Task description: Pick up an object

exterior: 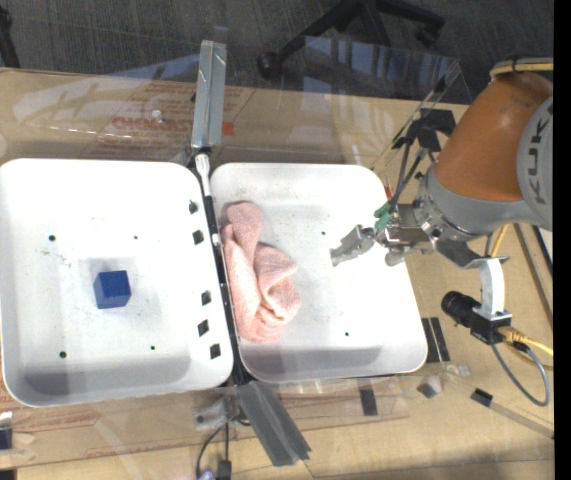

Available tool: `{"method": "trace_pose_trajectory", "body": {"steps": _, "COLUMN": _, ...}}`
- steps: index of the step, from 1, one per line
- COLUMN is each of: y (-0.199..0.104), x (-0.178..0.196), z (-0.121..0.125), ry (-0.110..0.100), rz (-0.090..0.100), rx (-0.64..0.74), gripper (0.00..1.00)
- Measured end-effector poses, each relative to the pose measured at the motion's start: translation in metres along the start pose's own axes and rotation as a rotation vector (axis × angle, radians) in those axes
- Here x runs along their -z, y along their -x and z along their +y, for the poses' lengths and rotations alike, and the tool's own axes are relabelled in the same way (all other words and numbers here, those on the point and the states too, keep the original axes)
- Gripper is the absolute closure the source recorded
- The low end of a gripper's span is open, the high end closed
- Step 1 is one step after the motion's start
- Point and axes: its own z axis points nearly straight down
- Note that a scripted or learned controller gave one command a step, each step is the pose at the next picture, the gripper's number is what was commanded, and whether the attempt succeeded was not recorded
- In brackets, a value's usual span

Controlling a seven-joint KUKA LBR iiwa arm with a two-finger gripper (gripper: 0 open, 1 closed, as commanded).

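Reaching in from the right, the grey two-finger gripper [350, 248] hangs over the right shallow white bin [365, 353]; whether it is spread or pressed together cannot be told. A crumpled pink cloth [258, 273] lies along that bin's left side. A small blue cube [113, 288] sits in the left white bin [25, 368].

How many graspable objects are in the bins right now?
2: a blue cube in the left bin, a pink cloth along the right bin's left side. The cloth may hide more.
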Motion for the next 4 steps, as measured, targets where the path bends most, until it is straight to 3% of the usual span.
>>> {"method": "trace_pose_trajectory", "body": {"steps": 1, "y": -0.014, "x": -0.078, "z": 0.007, "ry": -0.002, "rz": 0.001, "rx": -0.325, "gripper": 0.00}}
{"method": "trace_pose_trajectory", "body": {"steps": 2, "y": -0.010, "x": -0.162, "z": 0.113, "ry": 0.001, "rz": 0.001, "rx": -0.306, "gripper": 0.00}}
{"method": "trace_pose_trajectory", "body": {"steps": 3, "y": -0.011, "x": -0.153, "z": 0.113, "ry": -0.003, "rz": 0.001, "rx": -0.298, "gripper": 1.00}}
{"method": "trace_pose_trajectory", "body": {"steps": 4, "y": -0.020, "x": -0.051, "z": 0.149, "ry": 0.004, "rz": 0.000, "rx": -0.219, "gripper": 1.00}}
